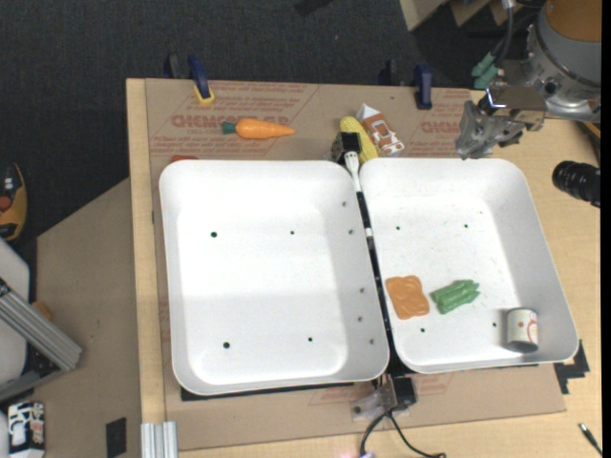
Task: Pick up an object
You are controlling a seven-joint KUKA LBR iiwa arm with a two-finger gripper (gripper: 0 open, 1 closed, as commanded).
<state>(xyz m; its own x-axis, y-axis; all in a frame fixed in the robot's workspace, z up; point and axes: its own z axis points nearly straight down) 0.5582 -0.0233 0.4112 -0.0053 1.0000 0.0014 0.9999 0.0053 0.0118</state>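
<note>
1. Hand (487,127): grey metal, blocky, hanging off the arm (563,36) at the top right, over the far rim of the right bin (535,227); too small and blurred to tell whether spread or pressed together; nothing seen between the tips.
2. Arm: grey casing with an orange band (580,3) above the wrist, reaching in from the right.
3. Right bin: shallow, white, smooth plastic with rounded corners, faintly speckled floor. Near its front edge, 3 things in a loose row: a flat orange piece (409,297) with rounded corners, a lumpy green piece (454,295) just beside it, and a small white cylinder (521,329) lying in the front right corner. All 3 well apart from the hand. Far half of the floor bare and open.
4. Left bin (191,256): same white shell, touching the right bin along the middle seam; 4 dark dots on its floor.
5. Behind the bins, on brown printed cardboard (286,113): an orange carrot (261,129) with a green end, then a yellow piece (353,132) and a brown-and-white packet (382,134) near the seam.
6. 2 blue clamps (200,79) on the cardboard's far edge.
7. Worktop (592,256): pale wood at right; dark carpet (191,17) beyond.
</note>
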